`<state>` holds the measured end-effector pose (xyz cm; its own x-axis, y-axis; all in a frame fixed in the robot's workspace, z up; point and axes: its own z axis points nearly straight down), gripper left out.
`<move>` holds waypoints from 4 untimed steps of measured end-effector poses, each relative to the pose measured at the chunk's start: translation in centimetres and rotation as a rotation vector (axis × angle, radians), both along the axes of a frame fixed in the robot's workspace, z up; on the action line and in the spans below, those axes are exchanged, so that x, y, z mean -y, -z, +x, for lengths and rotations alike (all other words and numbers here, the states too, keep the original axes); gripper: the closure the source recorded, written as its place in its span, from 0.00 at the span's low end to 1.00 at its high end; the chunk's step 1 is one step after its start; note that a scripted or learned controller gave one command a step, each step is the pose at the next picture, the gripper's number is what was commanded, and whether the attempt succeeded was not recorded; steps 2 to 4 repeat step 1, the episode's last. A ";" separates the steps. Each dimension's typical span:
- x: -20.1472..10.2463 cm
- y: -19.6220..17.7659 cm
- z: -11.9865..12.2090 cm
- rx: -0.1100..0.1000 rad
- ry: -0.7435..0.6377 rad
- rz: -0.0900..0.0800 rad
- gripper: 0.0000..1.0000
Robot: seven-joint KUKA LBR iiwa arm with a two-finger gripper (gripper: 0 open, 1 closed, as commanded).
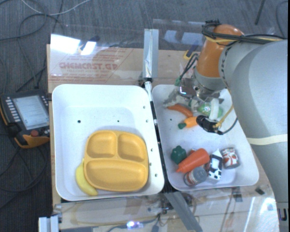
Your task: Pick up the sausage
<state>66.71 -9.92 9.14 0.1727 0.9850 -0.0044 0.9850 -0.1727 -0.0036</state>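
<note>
The gripper [193,96] hangs over the right bin [251,175] at twelve o'clock, its grasp impossible to tell, just beside the orange sausage [180,109].

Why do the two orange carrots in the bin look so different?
The big carrot is fat and lies near the front of the right bin, beside a green pepper. The small carrot is much thinner and shorter and lies farther back, under the arm's wrist. The big one touches a can; the small one lies alone. Both are orange with tilted poses.
</note>
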 end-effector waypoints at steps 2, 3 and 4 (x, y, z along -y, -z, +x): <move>0.0 -0.9 -0.1 -0.006 0.000 0.000 1.00; 0.0 -0.9 -0.1 -0.006 0.000 0.000 1.00; 0.0 -0.9 -0.1 -0.006 0.000 0.000 1.00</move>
